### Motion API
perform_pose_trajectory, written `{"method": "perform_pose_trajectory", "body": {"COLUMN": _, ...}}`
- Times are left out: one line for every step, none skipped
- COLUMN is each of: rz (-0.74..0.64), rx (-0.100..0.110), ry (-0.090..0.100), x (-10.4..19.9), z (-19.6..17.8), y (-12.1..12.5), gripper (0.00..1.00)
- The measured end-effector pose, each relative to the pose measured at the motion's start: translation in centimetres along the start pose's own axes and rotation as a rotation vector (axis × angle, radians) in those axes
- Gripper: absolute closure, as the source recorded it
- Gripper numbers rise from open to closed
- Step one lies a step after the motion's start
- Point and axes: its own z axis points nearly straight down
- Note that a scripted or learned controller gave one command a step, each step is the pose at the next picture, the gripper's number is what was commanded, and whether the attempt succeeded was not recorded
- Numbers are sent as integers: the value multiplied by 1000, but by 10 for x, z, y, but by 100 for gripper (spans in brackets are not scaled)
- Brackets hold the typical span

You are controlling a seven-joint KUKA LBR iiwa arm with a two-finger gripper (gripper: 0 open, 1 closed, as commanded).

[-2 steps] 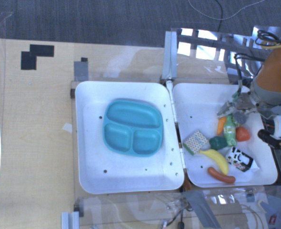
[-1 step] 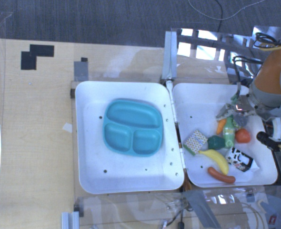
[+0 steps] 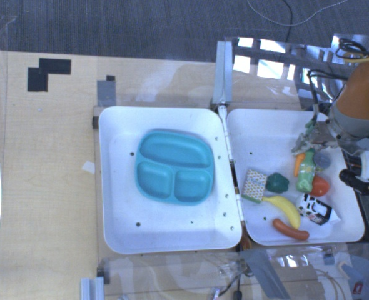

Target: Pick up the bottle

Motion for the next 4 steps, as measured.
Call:
{"method": "perform_pose_trajectory", "body": {"rz": 57, "rx": 13, "ry": 3, "x": 37, "z": -89, "y": 44, "gripper": 100}}
{"method": "perform_pose_trajectory", "body": {"rz": -60, "rx": 16, "ry": 5, "x": 21, "z": 14, "y": -24, "gripper": 100}}
{"method": "perform_pose_trajectory", "body": {"rz": -60, "rx": 16, "ry": 5, "x": 21, "z": 14, "y": -24, "gripper": 0}}
{"method": "perform_pose_trajectory", "body": {"rz": 369, "rx": 10, "ry": 3, "x": 70, "z": 12, "y": -98, "gripper": 0}}
